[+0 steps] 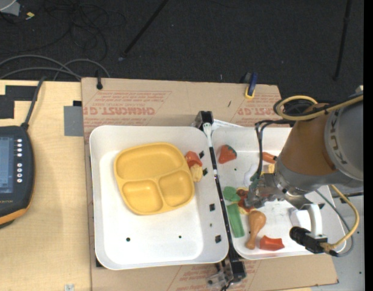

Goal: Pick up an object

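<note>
The big grey arm (323, 153) with its orange band comes in from the right side and covers much of the right bin (247, 139). The left bin (147, 247) sits in the middle of the frame, and the two bins touch along a dark strip between them. A yellow tray (153, 177) with three parts lies in the upper half of the left bin, so the lower half has lots of bare white floor.

The right bin is crowded. The gripper (256, 199) hangs low near that bin's left side, just above the toy food. Its tips are dark and hidden among the toys, so I cannot tell how they stand or whether they pinch anything.

A long green piece (235, 220) lies by the bin's left wall. A tan drumstick (255, 226) lies just below the gripper, with a red piece (272, 243) beside it near the bottom edge. A red and green strawberry (226, 153) sits alone near the top, with white floor around it. A small red and yellow toy (194, 165) rests at the right edge of the left bin, touching the tray.
</note>
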`<state>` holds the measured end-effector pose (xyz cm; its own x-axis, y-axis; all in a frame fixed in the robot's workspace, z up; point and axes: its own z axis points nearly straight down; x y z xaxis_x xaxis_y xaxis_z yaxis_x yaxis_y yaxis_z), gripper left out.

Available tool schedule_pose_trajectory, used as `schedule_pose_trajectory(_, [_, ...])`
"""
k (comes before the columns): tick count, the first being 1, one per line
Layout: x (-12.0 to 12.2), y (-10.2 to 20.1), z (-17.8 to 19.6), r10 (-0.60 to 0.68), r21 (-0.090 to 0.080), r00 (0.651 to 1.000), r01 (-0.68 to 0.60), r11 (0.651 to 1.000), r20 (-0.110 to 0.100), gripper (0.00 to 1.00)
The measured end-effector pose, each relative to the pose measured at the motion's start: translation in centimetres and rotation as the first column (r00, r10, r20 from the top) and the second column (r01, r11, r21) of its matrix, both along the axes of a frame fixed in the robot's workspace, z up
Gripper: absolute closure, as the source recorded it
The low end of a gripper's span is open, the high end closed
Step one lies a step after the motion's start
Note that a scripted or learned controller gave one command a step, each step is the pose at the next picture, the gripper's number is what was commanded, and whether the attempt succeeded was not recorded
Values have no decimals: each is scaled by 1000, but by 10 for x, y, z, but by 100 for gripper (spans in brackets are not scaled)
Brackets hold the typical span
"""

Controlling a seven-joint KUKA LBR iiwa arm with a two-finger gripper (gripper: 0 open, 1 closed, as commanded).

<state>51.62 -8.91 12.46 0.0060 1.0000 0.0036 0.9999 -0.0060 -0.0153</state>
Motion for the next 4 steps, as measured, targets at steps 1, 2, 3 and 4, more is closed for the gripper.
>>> schedule_pose_trajectory(1, [-34, 47, 108, 12, -1, 1000, -12, 1000, 16, 100])
schedule_pose_trajectory(2, [-33, 120, 167, 14, -2, 1000, -14, 1000, 14, 100])
schedule_pose_trajectory(3, [-39, 161, 256, 12, -3, 1000, -12, 1000, 17, 100])
schedule_pose_trajectory(4, [-40, 204, 246, 11, -6, 1000, -11, 1000, 8, 100])
